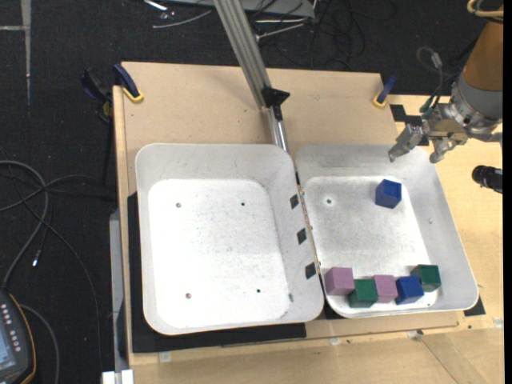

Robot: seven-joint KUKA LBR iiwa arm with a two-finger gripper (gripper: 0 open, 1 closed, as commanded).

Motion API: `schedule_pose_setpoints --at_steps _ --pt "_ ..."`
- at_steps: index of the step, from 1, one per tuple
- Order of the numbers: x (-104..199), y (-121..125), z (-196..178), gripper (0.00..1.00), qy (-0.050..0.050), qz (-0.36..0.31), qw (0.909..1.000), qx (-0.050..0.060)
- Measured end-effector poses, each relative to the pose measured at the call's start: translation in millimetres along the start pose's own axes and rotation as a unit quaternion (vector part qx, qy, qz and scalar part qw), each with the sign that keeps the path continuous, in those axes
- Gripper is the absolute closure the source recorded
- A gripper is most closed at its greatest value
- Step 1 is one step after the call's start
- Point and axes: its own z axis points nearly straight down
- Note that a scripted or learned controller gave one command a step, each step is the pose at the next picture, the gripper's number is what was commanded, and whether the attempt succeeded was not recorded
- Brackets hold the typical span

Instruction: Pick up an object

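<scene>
A blue cube point(388, 193) sits alone in the upper part of the right bin point(352, 174). Along that bin's front edge lies a row of cubes: a pink one point(339, 279), a green one point(364, 292), a second pink one point(385, 287), a blue one point(409, 288) and a dark green one point(428, 276). My gripper point(419, 146) hangs over the bin's far right rim, above and to the right of the lone blue cube. Its two fingers stand spread apart with nothing between them.
The left bin point(212, 234) lies beside the right one on the wooden bench. A slanted metal pole point(248, 46) reaches down to the gap between the bins at the back. Clamps point(128, 82) grip the bench's far corners.
</scene>
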Motion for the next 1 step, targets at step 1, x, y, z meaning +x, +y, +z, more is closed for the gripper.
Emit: schedule_pose_setpoints --at_steps 1 --pt "15.7 -21.7 122.5 0.00 0.001 0.001 1.0000 0.003"
